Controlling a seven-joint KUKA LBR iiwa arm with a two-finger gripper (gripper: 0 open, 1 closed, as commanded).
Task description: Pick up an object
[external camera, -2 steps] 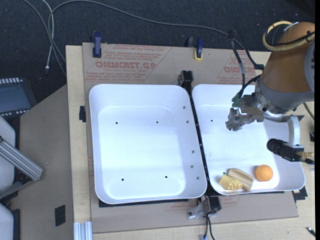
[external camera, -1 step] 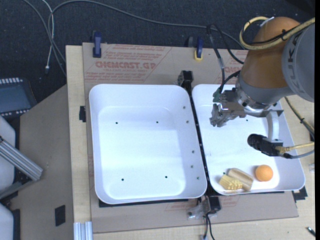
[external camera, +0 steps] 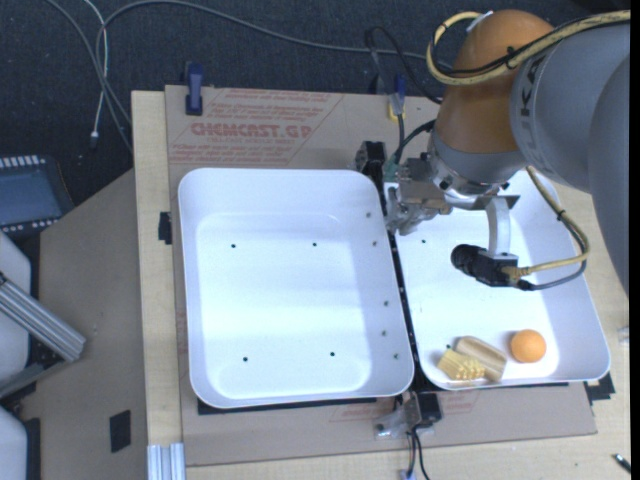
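A small round orange ball [external camera: 528,346] lies near the front edge of the right-hand shallow white plastic bin [external camera: 440,298], toward its front right corner. Just beside it, further left along the same front edge, sits a pale yellow corn-cob-shaped toy [external camera: 462,367] touching a tan bread-roll-shaped piece [external camera: 482,352]; the two lie together, apart from the ball. The grey arm with its orange band [external camera: 495,78] reaches over the back of this bin, and its gripper [external camera: 410,211] hangs by the bin's back left corner, close to the divide between the bins; whether it is spread or pressed together I cannot tell. The left-hand shallow white plastic bin [external camera: 290,288] sits alongside, both resting on a brown cardboard sheet [external camera: 255,128] on the bench.
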